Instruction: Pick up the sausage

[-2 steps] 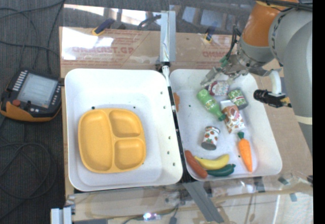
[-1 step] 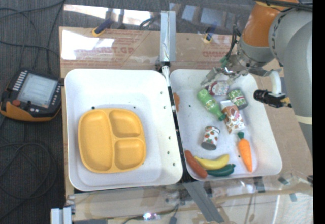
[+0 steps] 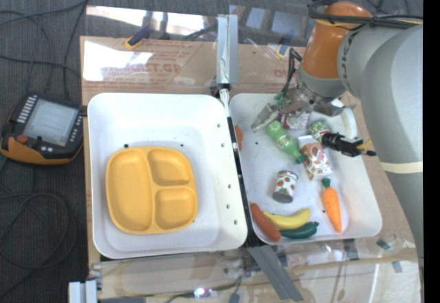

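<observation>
The sausage [image 3: 264,221] is a short red-orange link lying at the front left of the right bin [image 3: 364,192], touching the left end of a yellow banana [image 3: 290,217]. My gripper [image 3: 278,116] hangs over the back of that same bin, far behind the sausage. Its fingers are spread open with nothing between them, just above a green bottle [image 3: 284,138].
The right bin also holds a small can [image 3: 285,186], a carrot [image 3: 332,208], a green pepper [image 3: 300,230], a printed packet [image 3: 315,158] and an orange piece [image 3: 238,137] at its left wall. A yellow divided plate [image 3: 151,188] lies in the left bin [image 3: 124,109]. A teach pendant [image 3: 41,128] sits left of the bench.
</observation>
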Robot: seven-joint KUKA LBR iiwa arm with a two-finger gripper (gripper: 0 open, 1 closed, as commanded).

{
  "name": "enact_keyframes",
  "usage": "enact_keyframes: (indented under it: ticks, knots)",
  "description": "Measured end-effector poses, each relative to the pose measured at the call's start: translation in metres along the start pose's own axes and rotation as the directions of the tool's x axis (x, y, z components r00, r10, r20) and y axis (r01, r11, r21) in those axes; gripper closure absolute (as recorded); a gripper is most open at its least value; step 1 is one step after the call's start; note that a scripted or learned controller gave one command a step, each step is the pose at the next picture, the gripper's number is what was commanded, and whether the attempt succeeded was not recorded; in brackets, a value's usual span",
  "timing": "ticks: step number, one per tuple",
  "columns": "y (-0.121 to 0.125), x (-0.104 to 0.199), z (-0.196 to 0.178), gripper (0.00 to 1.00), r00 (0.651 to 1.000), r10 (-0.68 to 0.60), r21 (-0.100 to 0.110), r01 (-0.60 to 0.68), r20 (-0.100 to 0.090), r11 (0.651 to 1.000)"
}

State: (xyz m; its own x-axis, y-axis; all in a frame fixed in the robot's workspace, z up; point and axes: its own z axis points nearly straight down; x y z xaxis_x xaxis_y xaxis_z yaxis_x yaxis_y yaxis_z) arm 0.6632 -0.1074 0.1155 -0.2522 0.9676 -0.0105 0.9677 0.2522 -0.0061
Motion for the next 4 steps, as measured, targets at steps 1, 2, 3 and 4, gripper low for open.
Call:
enact_keyframes:
  ticks: [1, 2, 3, 4]
  knots:
    - [0.002, 0.0, -0.01, 1.0, 1.0, -0.002, -0.008, 0.002, 0.006, 1.0]
    - [-0.092, -0.068, 0.026, 1.0, 0.994, -0.106, -0.015, 0.106, 0.0, 0.994]
    - [-0.193, -0.029, -0.032, 1.0, 0.994, -0.108, -0.005, 0.108, -0.01, 0.994]
    - [-0.195, -0.069, -0.009, 1.0, 0.991, -0.132, -0.006, 0.132, -0.01, 0.991]
